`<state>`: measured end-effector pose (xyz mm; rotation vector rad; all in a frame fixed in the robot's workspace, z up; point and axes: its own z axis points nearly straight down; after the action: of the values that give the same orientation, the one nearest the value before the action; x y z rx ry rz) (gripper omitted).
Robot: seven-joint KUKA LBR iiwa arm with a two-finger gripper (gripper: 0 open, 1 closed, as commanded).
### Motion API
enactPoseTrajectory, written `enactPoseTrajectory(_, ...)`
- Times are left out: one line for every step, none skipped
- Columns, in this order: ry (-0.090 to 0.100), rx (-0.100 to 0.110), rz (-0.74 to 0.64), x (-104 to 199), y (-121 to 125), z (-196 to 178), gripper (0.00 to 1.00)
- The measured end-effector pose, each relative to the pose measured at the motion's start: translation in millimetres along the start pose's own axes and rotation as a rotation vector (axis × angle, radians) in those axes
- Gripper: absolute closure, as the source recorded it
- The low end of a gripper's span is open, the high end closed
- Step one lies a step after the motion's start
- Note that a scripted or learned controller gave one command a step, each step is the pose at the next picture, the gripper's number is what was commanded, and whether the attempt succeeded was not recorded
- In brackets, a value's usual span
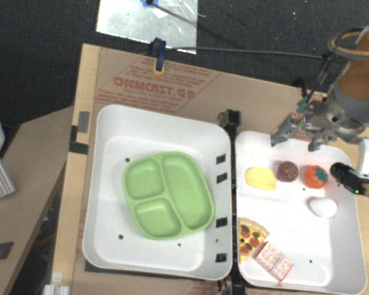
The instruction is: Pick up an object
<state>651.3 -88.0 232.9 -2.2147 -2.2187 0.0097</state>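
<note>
We record two white bins under the arm. The left bin (108,165) lies well off to the camera's left of the gripper (300,136) and carries a green tray (168,194) with three compartments. The right bin (337,239) lies directly below and toward the camera from the gripper, which hangs above that bin's far rim.

The gripper's two fingers stand spread apart, with nothing between them.

Nearest the gripper, just toward the camera from it, sit three things in a row running left to right: a yellow piece (261,178), a brown ball (288,171) and a tomato (316,176). The ball lies almost straight below the gap between the fingers; we judge it the likeliest target, reached by a short descent. The yellow piece touches or nearly touches the ball on one side, and the tomato stands just beside it on the other, so room for the fingers is tight along that row.

An egg (323,207) sits further toward the camera, apart from the rest, with open floor around it.

Well toward the camera, near the divider, lie a pizza slice (251,236) and a small box (272,261), touching.
</note>
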Motion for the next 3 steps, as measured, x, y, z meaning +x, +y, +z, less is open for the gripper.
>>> enactPoseTrajectory(-0.001, -0.011, -0.002, 0, 2, -6, 0.00)
enactPoseTrajectory(-0.001, -0.008, -0.002, 0, 11, 39, 0.00)
enactPoseTrajectory(-0.001, -0.008, 0.000, 2, 4, 83, 0.00)
